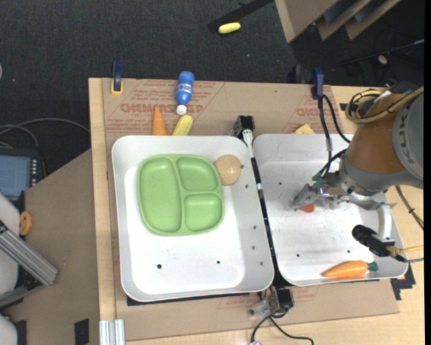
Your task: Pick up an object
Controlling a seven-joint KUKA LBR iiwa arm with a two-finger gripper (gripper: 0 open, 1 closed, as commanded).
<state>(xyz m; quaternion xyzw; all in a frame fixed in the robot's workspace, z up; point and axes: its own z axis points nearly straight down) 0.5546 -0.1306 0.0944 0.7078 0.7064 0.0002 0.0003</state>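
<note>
Gripper [304, 199] low in the right bin [289, 259], fingers spread, a small red thing [309, 208] just under them (not gripped). Carrot [347, 270] nearer that bin's front edge. Cardboard bench [222, 94]; dark carpet [60, 47] behind

Floor: dark grey carpet [101, 34] around the bench on the top and left.
Bench top: tan cardboard sheet with faded red lettering [222, 101], lying flat.
Clamps: two blue clamps [118, 69] on the sheet's far edge, one near each far corner.
Stray item on floor: small yellow oblong object [229, 27], well apart from the bench.
Upper right: light brown cardboard boxes [323, 17] at the frame's edge.
Left side: black cables [47, 131] looping over the carpet; a silver aluminium rail [27, 256] below them, lying at a slant.
Light: even, soft shadows.
</note>
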